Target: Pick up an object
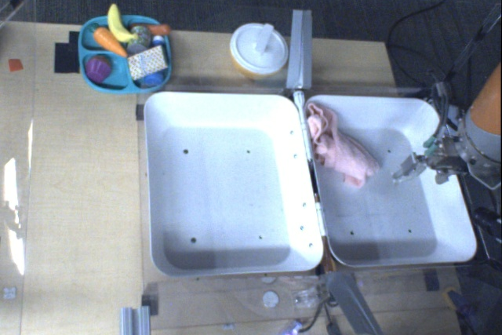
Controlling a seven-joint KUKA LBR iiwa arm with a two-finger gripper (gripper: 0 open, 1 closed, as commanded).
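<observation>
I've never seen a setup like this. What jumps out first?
A crumpled pink cloth lies against the left wall of the right white bin, with the robot's hand hovering just to its right. Behind the bins, a blue tray of bright toy food sits beside a lidded white cup.

A pale pink cloth (339, 150) is seen in the right white bin (408, 243); the left bin (227, 247) is white too. The worktop (70, 192) is light wood. A blue tray (118, 82) is filled with a yellow banana (118, 24) and an orange carrot (108, 41).
</observation>
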